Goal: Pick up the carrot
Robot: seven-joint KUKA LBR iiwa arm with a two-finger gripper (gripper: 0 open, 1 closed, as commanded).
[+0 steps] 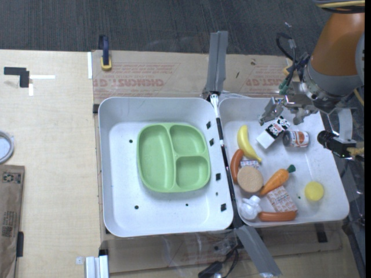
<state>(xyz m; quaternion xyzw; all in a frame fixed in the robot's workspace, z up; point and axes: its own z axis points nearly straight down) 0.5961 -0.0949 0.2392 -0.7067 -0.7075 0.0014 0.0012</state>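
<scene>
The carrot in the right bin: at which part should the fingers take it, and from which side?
Probably at the middle of the carrot, coming from above. It lies flat and slanted, green tip up-right. The round cookie touches its thick lower-left end and the small packet lies just below, so close the fingers across its width, where there is room.

You're looking at two white bins [110, 155]: the left one carries a pale green divided plate [173, 156], the right one an orange carrot [275, 180] with a green tip, a yellow banana [247, 143] and a yellow lemon [313, 191]. Near the frame's lower right lie red sausages [277, 215]; a black-and-white spotted carton [272, 133] sits further up. The arm's band [342, 42] at upper right is orange.
</scene>
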